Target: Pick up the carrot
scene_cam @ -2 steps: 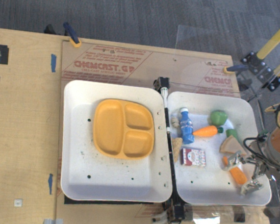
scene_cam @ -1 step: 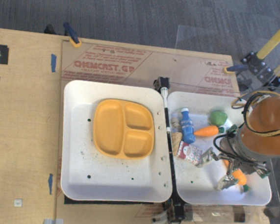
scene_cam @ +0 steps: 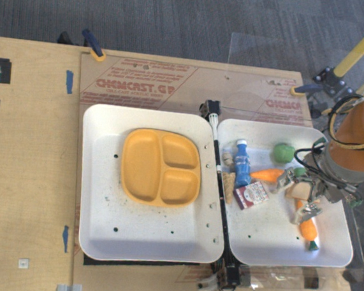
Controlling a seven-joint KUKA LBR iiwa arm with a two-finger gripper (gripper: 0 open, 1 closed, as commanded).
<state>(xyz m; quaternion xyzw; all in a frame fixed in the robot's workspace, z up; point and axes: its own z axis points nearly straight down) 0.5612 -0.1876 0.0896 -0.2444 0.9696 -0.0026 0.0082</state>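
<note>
Though I could not tell how the hand point(scene_cam: 306, 200) stood above the right bin point(scene_cam: 268, 246), two carrots, carrot point(scene_cam: 268, 175) and second carrot point(scene_cam: 309, 231), crowded by clutter, risked a wrong or glancing grab.

Orange three-part plastic plate point(scene_cam: 161, 168) in left white bin point(scene_cam: 91, 222). Blue-capped bottle point(scene_cam: 242, 162), orange carrot point(scene_cam: 268, 175), green ball point(scene_cam: 283, 152) in right white bin point(scene_cam: 268, 246).

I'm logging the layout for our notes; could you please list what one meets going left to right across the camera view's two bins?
Left bin → yellow divided plate → blue bottle → small red packet → green ball → gripper → carrot near the right bin's front corner.
</note>
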